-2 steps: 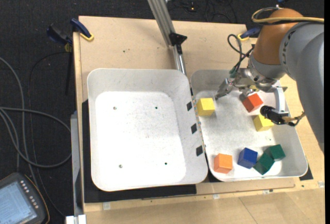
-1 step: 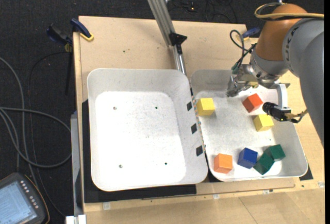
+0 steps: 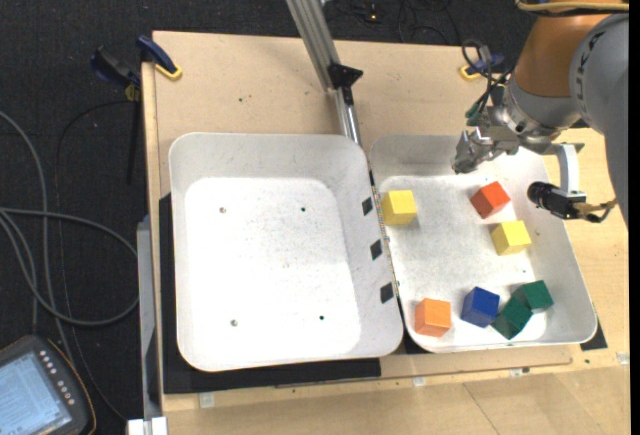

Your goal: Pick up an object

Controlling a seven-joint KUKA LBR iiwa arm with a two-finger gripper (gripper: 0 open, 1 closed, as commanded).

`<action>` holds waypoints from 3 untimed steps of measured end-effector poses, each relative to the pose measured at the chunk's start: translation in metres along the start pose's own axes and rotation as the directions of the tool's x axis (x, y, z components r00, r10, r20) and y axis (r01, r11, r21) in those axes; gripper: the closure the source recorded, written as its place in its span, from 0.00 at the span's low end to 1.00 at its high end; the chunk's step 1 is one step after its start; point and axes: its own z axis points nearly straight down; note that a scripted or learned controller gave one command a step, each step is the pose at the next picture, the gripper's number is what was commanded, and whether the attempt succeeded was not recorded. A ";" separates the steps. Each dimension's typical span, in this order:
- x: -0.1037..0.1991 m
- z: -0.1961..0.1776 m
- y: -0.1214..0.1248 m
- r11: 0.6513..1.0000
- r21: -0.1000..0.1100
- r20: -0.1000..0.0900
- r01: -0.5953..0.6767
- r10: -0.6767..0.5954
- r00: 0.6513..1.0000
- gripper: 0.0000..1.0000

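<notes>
The claw (image 3: 468, 159) hangs over the far edge of the right bin (image 3: 430, 158), its grip state impossible to tell, apart from the red block (image 3: 489, 199) lying nearest it, the yellow blocks (image 3: 400, 206) and the others along the near edge.

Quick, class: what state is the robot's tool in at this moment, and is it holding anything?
Tool: over the far edge of the right bin, with no block seen in it; open or closed cannot be told.
</notes>
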 end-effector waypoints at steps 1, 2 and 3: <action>-0.001 -0.044 0.002 1.000 -0.001 0.000 0.002 -0.002 1.000 1.00; -0.002 -0.098 0.004 1.000 -0.002 0.001 0.002 -0.002 1.000 1.00; 0.043 -0.089 0.002 1.000 0.007 -0.003 0.007 -0.007 1.000 1.00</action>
